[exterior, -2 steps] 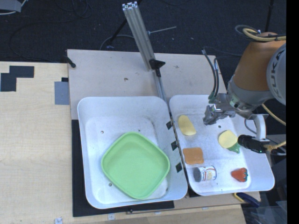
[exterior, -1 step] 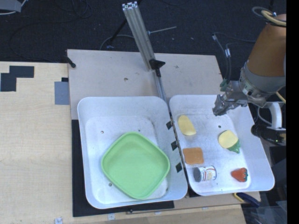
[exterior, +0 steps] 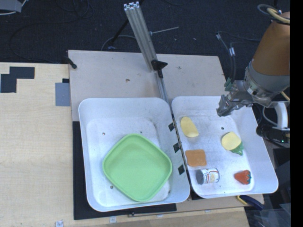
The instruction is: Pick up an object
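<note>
Right bin point(exterior: 265, 174) | yellow round object point(exterior: 230, 140), green edge | fingers point(exterior: 222, 109): state unclear

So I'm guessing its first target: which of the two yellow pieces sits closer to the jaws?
The yellow piece with the green bit, right of the other yellow piece, lies almost beneath the gripper.

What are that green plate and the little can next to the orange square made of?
The green plate looks like moulded plastic: one even colour, soft matte sheen, rounded rim. The small can seems metal with a printed label, given its pale shiny end, though it may be a toy.
</note>
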`<state>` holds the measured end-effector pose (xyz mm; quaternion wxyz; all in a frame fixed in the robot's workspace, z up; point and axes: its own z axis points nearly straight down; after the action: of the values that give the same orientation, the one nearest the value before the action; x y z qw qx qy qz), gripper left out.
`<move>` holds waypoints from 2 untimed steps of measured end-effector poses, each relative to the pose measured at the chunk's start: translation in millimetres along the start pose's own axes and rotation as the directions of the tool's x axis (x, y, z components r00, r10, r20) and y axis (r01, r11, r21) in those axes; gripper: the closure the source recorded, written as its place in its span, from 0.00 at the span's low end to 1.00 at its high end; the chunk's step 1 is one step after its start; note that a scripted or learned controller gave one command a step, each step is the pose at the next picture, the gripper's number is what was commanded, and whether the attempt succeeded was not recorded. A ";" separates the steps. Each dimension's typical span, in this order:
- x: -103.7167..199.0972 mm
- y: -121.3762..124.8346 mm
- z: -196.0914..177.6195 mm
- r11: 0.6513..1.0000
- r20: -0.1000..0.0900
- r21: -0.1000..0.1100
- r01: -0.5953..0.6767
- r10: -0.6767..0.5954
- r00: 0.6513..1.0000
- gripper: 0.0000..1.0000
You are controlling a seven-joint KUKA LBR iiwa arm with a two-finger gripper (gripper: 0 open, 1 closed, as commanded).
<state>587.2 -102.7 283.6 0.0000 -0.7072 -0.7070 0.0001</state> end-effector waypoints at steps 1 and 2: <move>45.1 -20.9 18.1 1.000 -0.001 0.002 0.003 -0.003 1.000 1.00; 92.5 -26.6 25.2 1.000 -0.001 0.001 0.003 -0.003 1.000 1.00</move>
<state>560.6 -10.2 258.3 0.0005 -0.7060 -0.7082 0.0001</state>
